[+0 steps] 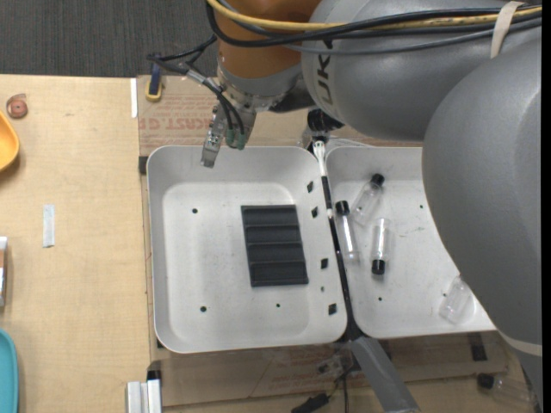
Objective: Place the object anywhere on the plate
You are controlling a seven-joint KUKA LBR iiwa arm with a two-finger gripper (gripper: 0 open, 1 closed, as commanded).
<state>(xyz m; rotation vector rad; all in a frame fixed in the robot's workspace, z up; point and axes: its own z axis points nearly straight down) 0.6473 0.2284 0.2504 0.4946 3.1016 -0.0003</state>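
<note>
The plate (274, 245) is a black ridged rectangle lying flat in the middle of the left white bin (172, 256). Several clear tubes with black caps lie in the right bin (405, 317): one (368, 194) near its back, one (379, 248) in the middle, and one (344, 229) along the divider. A clear tube (455, 301) rests further right, partly under the arm. My gripper (222, 143) hangs over the back rim of the left bin, behind and left of the plate. I see no object in it.
The arm's grey body (448, 76) covers the upper right and much of the right bin. A tan wooden bench (77, 231) lies to the left, with an orange item (7, 144) and a small white strip (48, 226) on it. Cardboard (181, 119) sits behind the bins.
</note>
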